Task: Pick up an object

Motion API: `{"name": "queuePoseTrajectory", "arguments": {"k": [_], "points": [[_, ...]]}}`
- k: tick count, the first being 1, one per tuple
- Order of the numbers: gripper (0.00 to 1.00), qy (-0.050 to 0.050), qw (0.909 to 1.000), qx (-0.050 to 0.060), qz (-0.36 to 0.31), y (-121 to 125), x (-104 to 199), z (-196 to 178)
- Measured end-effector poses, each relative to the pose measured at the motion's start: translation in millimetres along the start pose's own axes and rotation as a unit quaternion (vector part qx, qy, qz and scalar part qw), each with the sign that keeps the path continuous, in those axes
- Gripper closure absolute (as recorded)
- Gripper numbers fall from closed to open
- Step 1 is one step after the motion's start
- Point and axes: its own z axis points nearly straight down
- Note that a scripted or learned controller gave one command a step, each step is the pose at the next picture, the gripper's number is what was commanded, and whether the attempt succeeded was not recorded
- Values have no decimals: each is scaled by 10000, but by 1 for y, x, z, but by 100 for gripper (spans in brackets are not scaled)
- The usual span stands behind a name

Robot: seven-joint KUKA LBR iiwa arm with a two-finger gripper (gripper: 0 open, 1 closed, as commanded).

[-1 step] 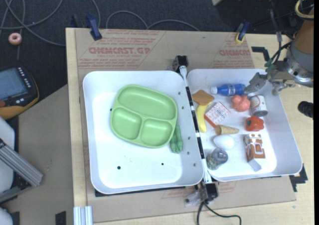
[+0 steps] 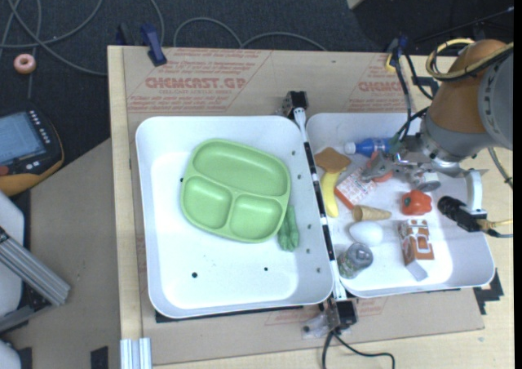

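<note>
One arm (image 2: 469, 106) reaching from right | gripper (image 2: 383, 165) low over right bin (image 2: 457, 269) | finger spread: cannot tell

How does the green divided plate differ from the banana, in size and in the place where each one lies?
The green divided plate is much larger than the banana. The plate lies in the left bin, with much bare floor around it; the banana lies in the right bin, at its left wall among crowded small items. The plate is green, the banana yellow.
</note>
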Motion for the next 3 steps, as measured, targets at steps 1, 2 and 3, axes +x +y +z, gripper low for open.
{"name": "queuePoseTrajectory", "arguments": {"k": [1,2,3], "points": [[0,47,9999,139,-19,62,-1,3],[0,57,10000,15,-23,25,-9,4],[100,1,10000,3,-8,24,-14,-6]]}}
